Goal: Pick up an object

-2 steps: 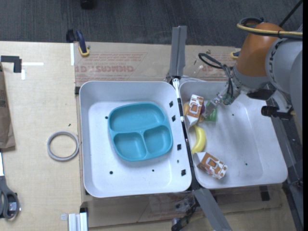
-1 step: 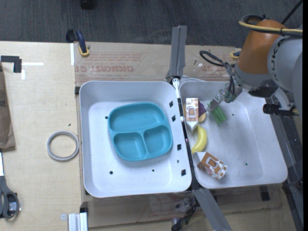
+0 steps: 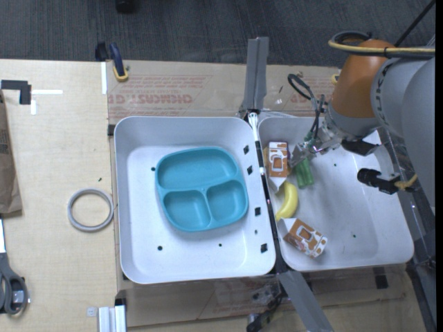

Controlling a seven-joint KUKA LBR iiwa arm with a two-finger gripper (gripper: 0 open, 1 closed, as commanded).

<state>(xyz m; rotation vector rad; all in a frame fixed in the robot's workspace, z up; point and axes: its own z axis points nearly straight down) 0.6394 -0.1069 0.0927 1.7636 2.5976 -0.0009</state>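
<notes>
While the gripper (image 3: 304, 156) hangs low in the right bin (image 3: 360, 244), its tips meet a green object (image 3: 304, 175). Whether it grips cannot be told. A banana (image 3: 287, 201) lies just below.

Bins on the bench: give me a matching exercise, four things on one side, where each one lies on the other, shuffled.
Things:
1. blue tray
2. banana
3. grey ring
4. hand

Places:
A. on the bench, left of both bins
B. in the left bin
C. over a green object in the right bin
D. near the right bin's left wall

Pairs: 1-B, 2-D, 3-A, 4-C
</notes>
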